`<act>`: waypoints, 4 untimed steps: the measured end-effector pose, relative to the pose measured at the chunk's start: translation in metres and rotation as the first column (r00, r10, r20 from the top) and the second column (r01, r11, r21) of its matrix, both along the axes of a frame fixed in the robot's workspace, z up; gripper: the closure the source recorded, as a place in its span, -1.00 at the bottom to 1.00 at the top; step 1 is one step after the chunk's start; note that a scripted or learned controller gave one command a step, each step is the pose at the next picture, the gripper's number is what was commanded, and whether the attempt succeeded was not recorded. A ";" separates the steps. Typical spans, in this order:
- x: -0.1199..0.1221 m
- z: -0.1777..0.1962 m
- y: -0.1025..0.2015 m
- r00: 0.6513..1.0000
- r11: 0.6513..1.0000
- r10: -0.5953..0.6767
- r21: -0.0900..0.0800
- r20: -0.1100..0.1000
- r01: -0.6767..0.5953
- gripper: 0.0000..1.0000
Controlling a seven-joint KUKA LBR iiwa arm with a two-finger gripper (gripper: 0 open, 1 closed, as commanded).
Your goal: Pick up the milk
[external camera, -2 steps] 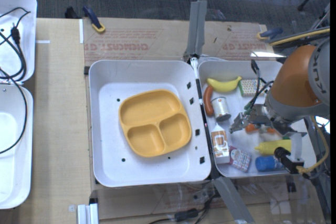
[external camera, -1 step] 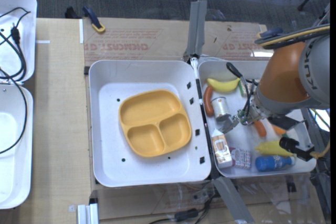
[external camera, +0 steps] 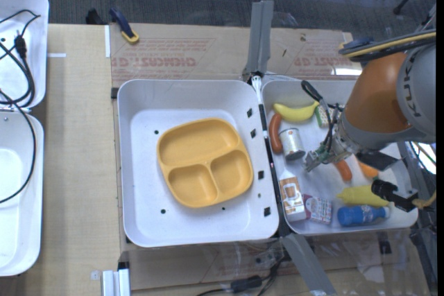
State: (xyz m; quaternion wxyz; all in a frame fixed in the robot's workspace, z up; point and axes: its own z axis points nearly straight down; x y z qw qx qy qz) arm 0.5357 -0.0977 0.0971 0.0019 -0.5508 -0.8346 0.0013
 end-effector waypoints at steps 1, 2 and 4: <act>-0.031 0.093 0.067 0.904 0.904 0.427 0.001 0.003 -0.427 1.00; -0.023 0.114 0.077 0.904 0.904 0.428 0.000 0.003 -0.428 1.00; -0.040 0.037 0.202 0.649 0.649 0.761 0.003 0.000 -0.761 1.00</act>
